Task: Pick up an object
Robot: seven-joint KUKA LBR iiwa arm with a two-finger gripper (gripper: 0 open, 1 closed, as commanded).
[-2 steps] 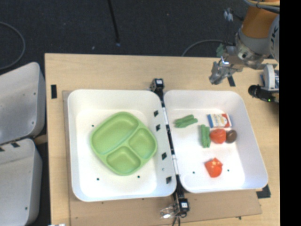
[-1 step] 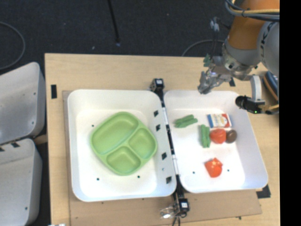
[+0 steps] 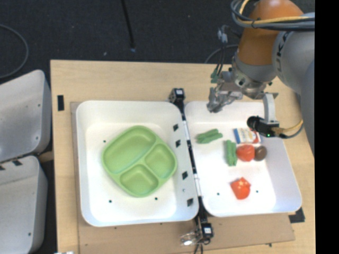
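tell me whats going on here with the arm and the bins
A robot arm reaches in over the right bin, its gripper above the bin's far left corner, holding nothing visible. Toy foods lie in that bin: two green pods, two red pieces, a small box. The left bin holds a green divided plate.

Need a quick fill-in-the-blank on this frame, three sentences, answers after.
1. The green divided plate lies in the ____ bin.
2. The plate has ____ compartments.
3. The gripper hovers over the far edge of the ____ bin, away from the red pepper.

Missing words: left; three; right
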